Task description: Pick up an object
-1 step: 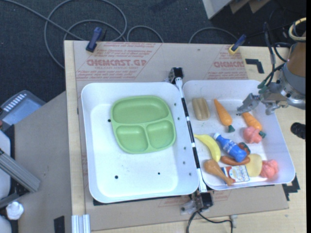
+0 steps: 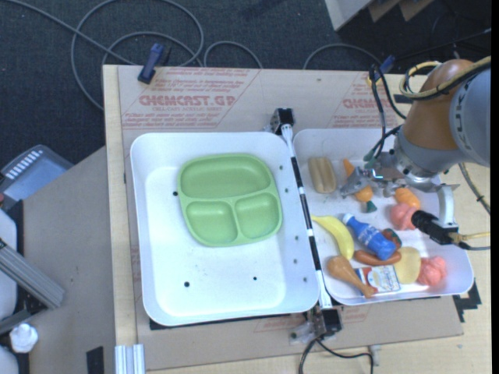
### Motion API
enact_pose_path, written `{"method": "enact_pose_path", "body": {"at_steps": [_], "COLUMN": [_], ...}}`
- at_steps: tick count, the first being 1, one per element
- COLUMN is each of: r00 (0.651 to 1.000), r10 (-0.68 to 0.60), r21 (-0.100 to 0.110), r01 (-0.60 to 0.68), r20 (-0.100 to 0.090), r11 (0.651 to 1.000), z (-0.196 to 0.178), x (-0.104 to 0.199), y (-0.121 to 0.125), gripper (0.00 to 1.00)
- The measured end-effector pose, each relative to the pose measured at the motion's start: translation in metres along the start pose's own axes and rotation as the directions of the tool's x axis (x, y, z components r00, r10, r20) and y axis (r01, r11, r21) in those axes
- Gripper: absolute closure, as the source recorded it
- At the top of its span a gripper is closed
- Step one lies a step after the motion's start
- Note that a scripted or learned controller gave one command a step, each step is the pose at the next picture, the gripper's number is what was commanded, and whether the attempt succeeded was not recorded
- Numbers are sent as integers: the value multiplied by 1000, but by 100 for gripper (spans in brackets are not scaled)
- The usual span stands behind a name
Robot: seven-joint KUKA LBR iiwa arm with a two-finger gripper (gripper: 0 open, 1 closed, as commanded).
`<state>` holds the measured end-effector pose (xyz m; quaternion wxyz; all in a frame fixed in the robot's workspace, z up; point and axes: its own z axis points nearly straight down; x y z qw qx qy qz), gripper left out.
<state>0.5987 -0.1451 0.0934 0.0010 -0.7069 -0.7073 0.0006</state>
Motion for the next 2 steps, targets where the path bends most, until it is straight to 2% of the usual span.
{"method": "enact_pose_path", "body": {"at_steps": [1,2], "r00": [1000,1000], "r10": [0,0], "r21": [-2,-3], "r01": [0,0], "r20": [1,0], "r11": [1000,1000], "z": [-10,-91], "x": [0,67], "y": [1,13], "gripper": [100,100]}}
